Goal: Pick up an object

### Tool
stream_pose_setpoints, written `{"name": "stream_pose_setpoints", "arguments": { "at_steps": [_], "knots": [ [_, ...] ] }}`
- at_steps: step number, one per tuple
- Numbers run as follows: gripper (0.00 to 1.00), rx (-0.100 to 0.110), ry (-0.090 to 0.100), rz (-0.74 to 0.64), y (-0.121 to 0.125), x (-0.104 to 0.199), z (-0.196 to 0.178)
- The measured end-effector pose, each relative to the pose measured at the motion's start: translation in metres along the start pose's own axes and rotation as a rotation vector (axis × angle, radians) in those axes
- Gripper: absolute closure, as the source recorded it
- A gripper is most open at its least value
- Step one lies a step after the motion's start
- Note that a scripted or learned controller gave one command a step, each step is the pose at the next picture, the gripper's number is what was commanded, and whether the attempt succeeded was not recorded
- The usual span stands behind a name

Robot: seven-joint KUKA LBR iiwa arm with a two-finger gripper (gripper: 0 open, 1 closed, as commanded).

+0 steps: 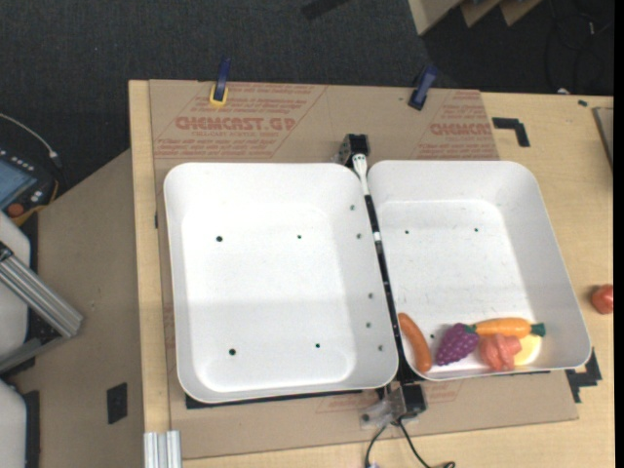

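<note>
- Bench (292,115): brown board that carries both bins; two clamps sit on its far edge, one with a yellow jaw (221,84) and one blue (423,86).
- Left bin (263,276): white and shallow, with only small dark dots on its floor. You have nothing to pick here.
- Right bin (468,252): holds every candidate, all bunched in the near corner against the front wall.
- Sausage (414,342): orange-red, lying just beside the divider wall.
- Carrot (507,328): lies across the top of the cluster; judged the easiest grasp, since its upper side is free.
- Grapes (455,344): purple, between sausage and carrot.
- Red piece (497,352) and pale yellow piece (527,351): touching each other under the carrot, hard to identify.
- Obstacles: you should expect the front wall and crowded neighbours to block the gripper, so descend from above at the far side.
- Red object (602,298): on the bench outside the bins.
- Gripper: you cannot tell its state or load here.
</note>
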State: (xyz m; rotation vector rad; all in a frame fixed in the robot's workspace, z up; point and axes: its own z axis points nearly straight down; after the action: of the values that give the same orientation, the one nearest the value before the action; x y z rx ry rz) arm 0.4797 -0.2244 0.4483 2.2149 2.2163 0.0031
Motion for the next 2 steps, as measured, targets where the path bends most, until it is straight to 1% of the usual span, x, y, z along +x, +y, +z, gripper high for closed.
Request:
{"name": "stream_pose_setpoints", "arguments": {
  "at_steps": [1,2],
  "knots": [
    [1.00,0.011,0.006,0.001,-0.001,0.001,0.034],
    [1.00,-0.001,0.000,0.000,0.000,0.000,-0.003]
  ]
}}
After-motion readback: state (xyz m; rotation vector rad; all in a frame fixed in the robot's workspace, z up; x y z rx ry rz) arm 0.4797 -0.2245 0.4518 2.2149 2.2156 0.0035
